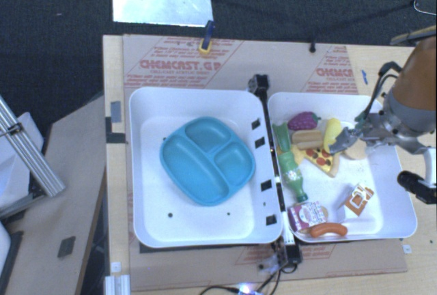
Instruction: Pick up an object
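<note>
My gripper (343,140) hangs over the upper middle of the right bin (403,212), reaching in from the right. Its fingers look parted, with nothing between them. Just left of the tips lie a yellow banana (332,130) and a pizza slice (322,159). Further left are a hot dog bun (306,138), a purple grape bunch (303,121) and a green bottle (292,177). A small orange-and-white carton (358,199) lies nearer the front. A pink packet (306,214) and an orange sausage (328,229) sit at the front edge.
The left bin (147,218) holds a blue divided plate (207,160). A black divider strip (268,164) runs between the bins. A cream round piece (355,150) lies under the gripper. Bare floor shows at the right bin's right side.
</note>
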Robot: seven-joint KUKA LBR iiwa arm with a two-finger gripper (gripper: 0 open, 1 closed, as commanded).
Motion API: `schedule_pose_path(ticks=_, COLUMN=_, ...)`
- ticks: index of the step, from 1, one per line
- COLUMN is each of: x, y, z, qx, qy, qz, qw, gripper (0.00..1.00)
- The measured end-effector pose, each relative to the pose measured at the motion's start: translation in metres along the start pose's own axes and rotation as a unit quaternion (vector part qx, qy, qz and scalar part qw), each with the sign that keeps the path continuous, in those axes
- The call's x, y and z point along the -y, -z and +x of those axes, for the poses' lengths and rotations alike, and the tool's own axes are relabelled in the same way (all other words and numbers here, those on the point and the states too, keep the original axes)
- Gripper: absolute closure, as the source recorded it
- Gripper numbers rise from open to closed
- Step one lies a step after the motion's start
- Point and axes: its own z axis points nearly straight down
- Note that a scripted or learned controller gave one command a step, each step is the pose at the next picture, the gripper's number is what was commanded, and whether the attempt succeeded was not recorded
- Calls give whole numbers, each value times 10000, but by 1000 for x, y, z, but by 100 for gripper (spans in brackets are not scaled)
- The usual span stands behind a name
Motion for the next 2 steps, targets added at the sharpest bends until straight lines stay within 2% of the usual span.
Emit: schedule_pose_path(ticks=2, x=-6, y=-96, z=-2, qx=-10, qy=-5, qz=20, qw=10000, gripper=0)
